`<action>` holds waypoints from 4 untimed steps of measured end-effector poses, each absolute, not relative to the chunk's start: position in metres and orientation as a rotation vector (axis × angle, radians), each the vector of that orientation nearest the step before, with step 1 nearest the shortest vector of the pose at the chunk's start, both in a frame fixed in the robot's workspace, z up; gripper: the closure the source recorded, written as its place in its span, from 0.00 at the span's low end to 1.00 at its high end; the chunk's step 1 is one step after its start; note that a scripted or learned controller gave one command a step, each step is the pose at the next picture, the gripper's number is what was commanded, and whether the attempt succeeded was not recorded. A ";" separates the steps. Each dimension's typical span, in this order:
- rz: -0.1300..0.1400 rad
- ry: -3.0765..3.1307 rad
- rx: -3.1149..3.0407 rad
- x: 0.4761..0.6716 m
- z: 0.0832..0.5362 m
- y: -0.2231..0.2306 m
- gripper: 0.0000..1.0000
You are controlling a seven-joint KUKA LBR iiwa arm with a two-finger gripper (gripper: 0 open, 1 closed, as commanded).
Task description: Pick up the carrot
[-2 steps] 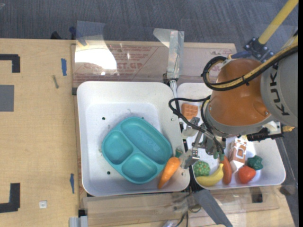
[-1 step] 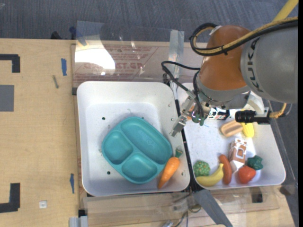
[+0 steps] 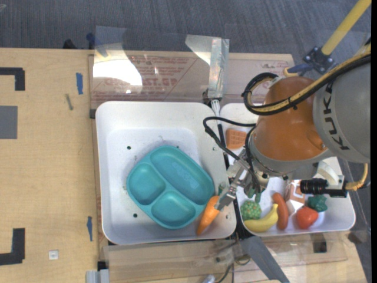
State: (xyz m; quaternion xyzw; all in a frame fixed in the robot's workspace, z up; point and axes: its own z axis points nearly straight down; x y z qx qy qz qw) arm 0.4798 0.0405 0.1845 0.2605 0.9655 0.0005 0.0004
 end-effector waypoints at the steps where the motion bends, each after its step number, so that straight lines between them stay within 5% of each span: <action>1: 0.017 3.056 0.659 0.488 0.098 0.100 0.00; 2: 0.021 3.062 0.657 0.487 0.110 0.103 1.00; 4: 0.004 3.086 0.557 0.481 0.138 0.108 1.00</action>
